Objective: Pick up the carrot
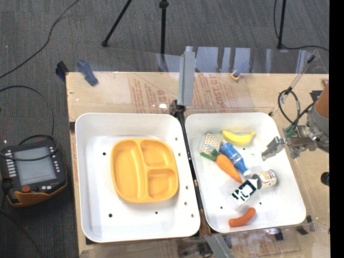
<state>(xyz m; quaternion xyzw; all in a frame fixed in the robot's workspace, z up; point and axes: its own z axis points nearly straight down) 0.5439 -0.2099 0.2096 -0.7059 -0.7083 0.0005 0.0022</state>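
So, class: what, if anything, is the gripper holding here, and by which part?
Nothing is held. The gripper hangs over the right bin's right side with nothing between its fingers; the carrot lies apart from it on the bin floor.

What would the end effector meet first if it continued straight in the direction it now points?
The end effector points left across the right bin. The blue bottle probably comes first, just before the carrot; depth is unclear, so it might pass above.
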